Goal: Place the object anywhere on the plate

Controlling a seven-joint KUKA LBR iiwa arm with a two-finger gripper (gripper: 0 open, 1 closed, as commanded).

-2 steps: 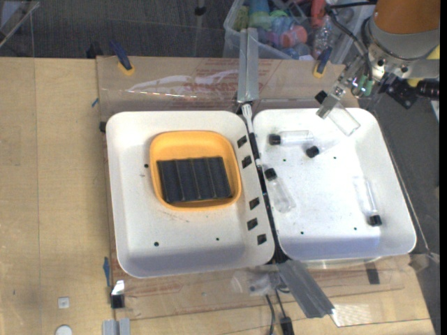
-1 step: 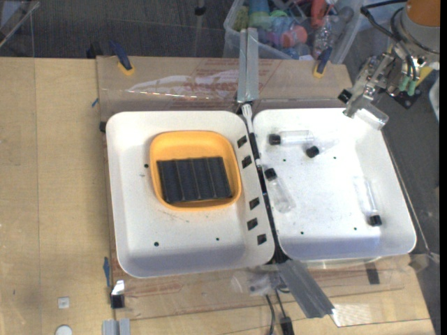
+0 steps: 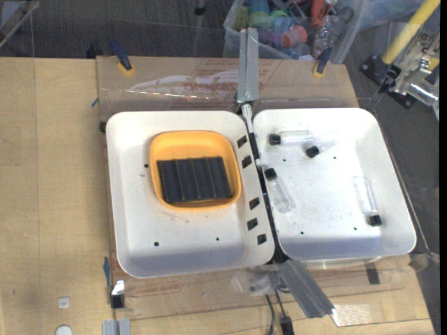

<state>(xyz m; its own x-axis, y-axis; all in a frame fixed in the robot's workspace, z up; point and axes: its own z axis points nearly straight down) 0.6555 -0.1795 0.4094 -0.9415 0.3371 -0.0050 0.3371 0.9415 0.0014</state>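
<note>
An orange plate (image 3: 162,147) with rounded corners lies in the left white bin (image 3: 133,229), a little left of the bin's middle. A black ribbed rectangular block (image 3: 194,179) lies flat on the plate and covers most of its floor. In the right white bin (image 3: 328,236) lie three clear tubes with black caps: one at the back (image 3: 293,138), one by the divider (image 3: 279,192), one near the right wall (image 3: 366,195). A small loose black cap (image 3: 311,151) sits beside the back tube.
A raised divider (image 3: 250,162) with black tabs runs between the bins. A grey metal bar (image 3: 248,65) stands behind it. A clear tub of colourful toys (image 3: 293,9) sits beyond the bench. Blue clamps (image 3: 124,63) hold the back edge.
</note>
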